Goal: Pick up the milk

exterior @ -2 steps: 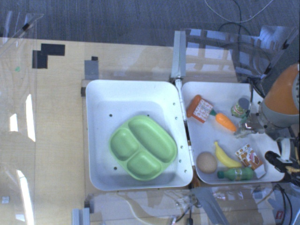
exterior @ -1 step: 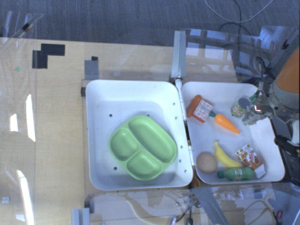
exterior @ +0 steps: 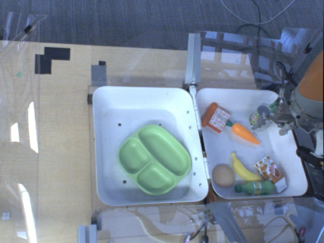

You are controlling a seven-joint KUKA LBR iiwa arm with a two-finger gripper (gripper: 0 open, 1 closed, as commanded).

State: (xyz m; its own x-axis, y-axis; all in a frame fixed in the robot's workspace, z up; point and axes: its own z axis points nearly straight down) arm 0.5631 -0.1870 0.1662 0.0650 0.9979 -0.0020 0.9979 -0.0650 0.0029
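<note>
Near edge: a green bottle (exterior: 254, 188) lies on its side at the front wall of the right bin (exterior: 253, 94), with a tan ball (exterior: 223, 175) beside it and a banana (exterior: 244, 169) just behind.
Front corner: a small brown-and-white box (exterior: 271, 170) sits tilted, close to the bottle's cap end.
Milk: from where I stand, the orange carton with the white panel (exterior: 216, 118) looks like it. It lies flat and slantwise in the far left corner of the right bin, close to the dividing wall. I can't read the print, so the small box could be the milk instead.
Carrot: the carrot (exterior: 245, 133) lies just beside the carton, its green end nearly touching the carton's lower corner.
Left bin: the left bin (exterior: 109, 135) holds a green divided plate (exterior: 154, 158), well apart from the job.
Arm: the arm (exterior: 309, 92) reaches in from the right, orange band up, wrist bent down over the far right part of the bin.
Gripper: the gripper (exterior: 264, 118) hangs low, right of the carrot's tip and apart from the carton.
Claw: I cannot tell whether it is spread or pressed together; the tip is a grey blur.
Step in hand: I'd say the approach; nothing is lifted yet.
Doing it well: travel left over the carrot, turn the wrist to take the carton across its narrow width, and come straight down clear of both wall and carrot.
</note>
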